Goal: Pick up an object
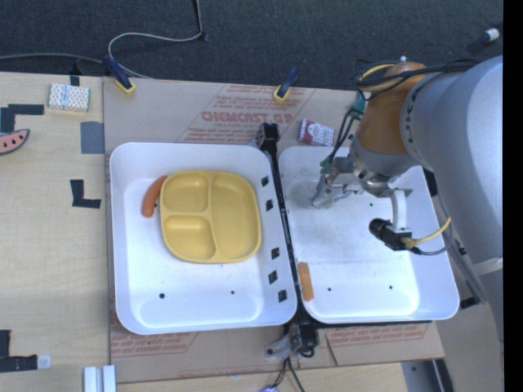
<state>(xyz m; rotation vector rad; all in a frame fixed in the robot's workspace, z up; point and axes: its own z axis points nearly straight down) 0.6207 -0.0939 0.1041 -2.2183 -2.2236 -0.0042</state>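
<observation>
While apart from fingers (325, 193), carrot (305, 281) near bin's front-left.

Yellow divided plate (211, 216) looks smooth, matt plastic; the 2 white bins (204, 305) glossy plastic; bench (41, 243) pale wood; cardboard sheet (237, 117) matt brown.

You are looking at a robotics lab bench. A sheet of printed cardboard (237, 117) covers the wooden benchtop (45, 219), held at its far edge by blue-and-yellow clamps (119, 73). Two shallow white bins (131, 300) sit side by side on it. Black tape marks (84, 193) dot the wood, cables (155, 35) trail over dark carpet (327, 15), and the grey industrial arm (470, 137) reaches in.
</observation>
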